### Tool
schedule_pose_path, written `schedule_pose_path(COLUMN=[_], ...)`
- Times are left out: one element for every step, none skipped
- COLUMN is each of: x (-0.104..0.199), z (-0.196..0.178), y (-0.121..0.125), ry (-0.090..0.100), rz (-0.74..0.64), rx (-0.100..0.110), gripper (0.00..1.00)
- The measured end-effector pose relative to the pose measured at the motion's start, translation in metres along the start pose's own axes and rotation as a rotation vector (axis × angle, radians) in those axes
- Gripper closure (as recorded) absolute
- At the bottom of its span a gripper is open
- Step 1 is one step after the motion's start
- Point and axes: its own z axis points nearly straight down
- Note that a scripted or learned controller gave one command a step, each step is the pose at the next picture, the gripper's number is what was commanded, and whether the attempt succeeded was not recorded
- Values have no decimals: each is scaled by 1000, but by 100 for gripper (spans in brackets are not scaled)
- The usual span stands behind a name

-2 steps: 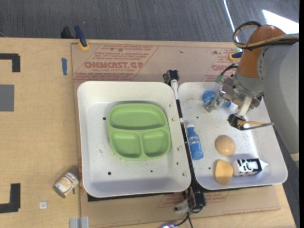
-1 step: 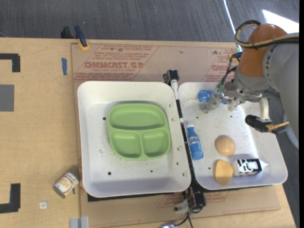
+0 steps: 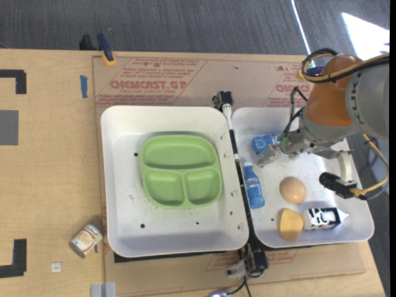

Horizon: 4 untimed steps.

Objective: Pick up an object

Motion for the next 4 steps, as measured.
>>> schedule_pose_path(x=[3,3,3,3], z=[1,-11,-11,-22], y=[62,65,65,66], ry=[0,-3,-3,-3], rz=[-146,-145,-145,-145], rx=[14,4,5,2], gripper=[0,100,0,100])
